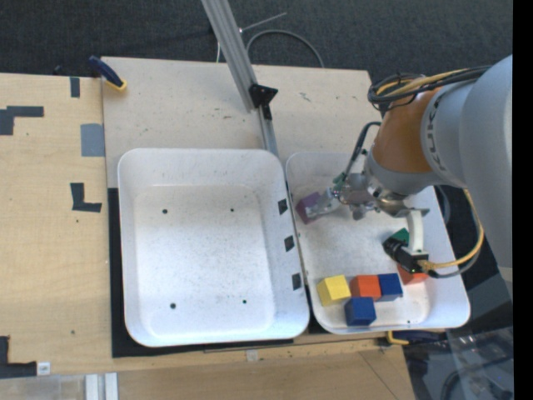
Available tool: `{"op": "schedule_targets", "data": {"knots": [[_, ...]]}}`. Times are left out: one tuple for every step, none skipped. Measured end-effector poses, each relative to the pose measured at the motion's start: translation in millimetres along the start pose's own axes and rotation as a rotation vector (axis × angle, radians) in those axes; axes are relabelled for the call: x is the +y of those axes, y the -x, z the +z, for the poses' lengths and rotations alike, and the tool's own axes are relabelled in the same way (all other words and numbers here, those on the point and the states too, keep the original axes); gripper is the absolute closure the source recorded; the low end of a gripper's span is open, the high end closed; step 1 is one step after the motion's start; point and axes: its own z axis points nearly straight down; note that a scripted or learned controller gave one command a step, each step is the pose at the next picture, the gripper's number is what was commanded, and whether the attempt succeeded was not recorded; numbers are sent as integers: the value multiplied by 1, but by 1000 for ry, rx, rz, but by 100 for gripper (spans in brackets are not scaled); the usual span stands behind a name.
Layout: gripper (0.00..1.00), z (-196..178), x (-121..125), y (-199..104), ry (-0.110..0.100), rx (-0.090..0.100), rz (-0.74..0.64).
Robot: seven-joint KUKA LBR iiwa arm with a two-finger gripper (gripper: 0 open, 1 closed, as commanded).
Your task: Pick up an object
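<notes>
My gripper [350, 197] hangs low over the upper middle of the right bin [445, 307], under the arm's orange band. A small purple block [309, 207] lies just to its left, near the bin's left wall; I cannot tell whether the two touch. Along the bin's front edge sit a yellow cube [336, 288], an orange cube [366, 287] and a blue cube [390, 285], with a second blue cube [360, 311] in front of them. A green piece [398, 238] and a red piece [414, 275] lie by the right wall, partly behind a black cable.
The left bin [133, 223] stands beside the right one, sharing a raised rim. A slanted metal rail [237, 52] runs down from the top to the gap between the bins. Cables loop off the arm at the right.
</notes>
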Motion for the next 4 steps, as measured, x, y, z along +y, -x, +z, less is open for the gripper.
{"op": "schedule_targets", "data": {"knots": [[100, -8, 0, -1, -1, 1, -1], [100, -52, 7, -3, -15, 2, -1], [100, -115, 9, -7, -12, 1, -1], [100, -168, 11, -7, -13, 1, -1]]}}
